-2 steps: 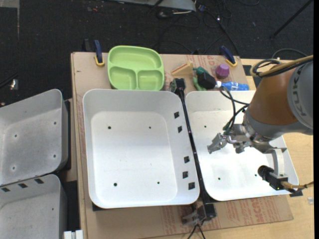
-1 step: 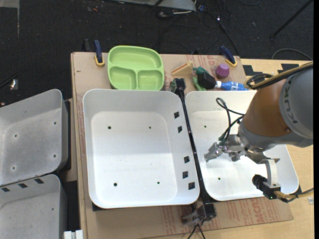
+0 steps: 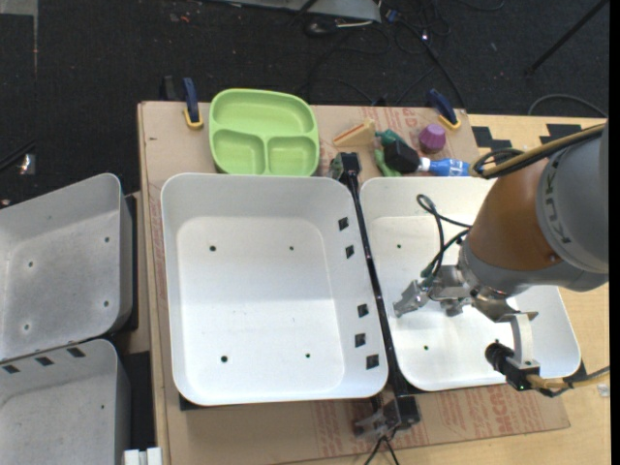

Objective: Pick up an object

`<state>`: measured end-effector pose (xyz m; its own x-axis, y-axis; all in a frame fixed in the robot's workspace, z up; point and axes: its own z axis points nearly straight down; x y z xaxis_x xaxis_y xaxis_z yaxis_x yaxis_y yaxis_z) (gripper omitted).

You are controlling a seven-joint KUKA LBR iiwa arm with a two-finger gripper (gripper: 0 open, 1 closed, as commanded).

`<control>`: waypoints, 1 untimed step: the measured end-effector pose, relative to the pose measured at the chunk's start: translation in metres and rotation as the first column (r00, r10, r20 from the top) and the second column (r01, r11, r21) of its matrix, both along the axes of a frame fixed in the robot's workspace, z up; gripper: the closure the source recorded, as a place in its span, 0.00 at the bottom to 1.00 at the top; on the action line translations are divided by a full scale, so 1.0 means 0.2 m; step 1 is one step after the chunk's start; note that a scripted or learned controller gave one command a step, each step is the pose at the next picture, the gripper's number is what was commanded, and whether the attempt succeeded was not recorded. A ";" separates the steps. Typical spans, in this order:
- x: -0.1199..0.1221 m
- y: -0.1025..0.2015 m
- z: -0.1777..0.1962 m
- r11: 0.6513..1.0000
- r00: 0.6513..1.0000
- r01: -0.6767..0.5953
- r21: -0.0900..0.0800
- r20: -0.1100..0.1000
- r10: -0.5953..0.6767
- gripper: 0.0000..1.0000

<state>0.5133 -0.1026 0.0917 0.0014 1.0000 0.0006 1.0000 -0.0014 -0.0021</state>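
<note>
Objects for picking sit in a small clutter at the far edge of the counter (image 3: 155, 260), behind the right bin (image 3: 552, 347): a purple cup-like piece (image 3: 432, 139), a green item (image 3: 392, 150), a blue-and-white bottle lying on its side (image 3: 448, 167), and a tan wooden stick (image 3: 353, 134). What else is in that heap is too small to tell. Beside them to the left rests a light green divided plate (image 3: 264, 132), just behind the left bin (image 3: 262, 289).

Both white bins lie side by side, their inner walls touching along a black strip with clips. The arm (image 3: 538, 221), grey with an orange band, reaches in from the right and bends down over the right bin. Its pincer (image 3: 418, 298) hangs low over that bin's floor, near the left wall, pointing toward the left bin. The metal fingers (image 3: 407, 301) show as a blurred grey shape, and whether they stand wide or narrow I cannot tell; nothing is visible between them. A black cable loops up beside the wrist.

Two more white trays (image 3: 58, 250) lie off the counter on the left, over dark carpet.
</note>
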 end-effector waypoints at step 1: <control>0.00 0.00 0.05 1.000 1.000 0.002 0.000 0.000 -0.002 1.00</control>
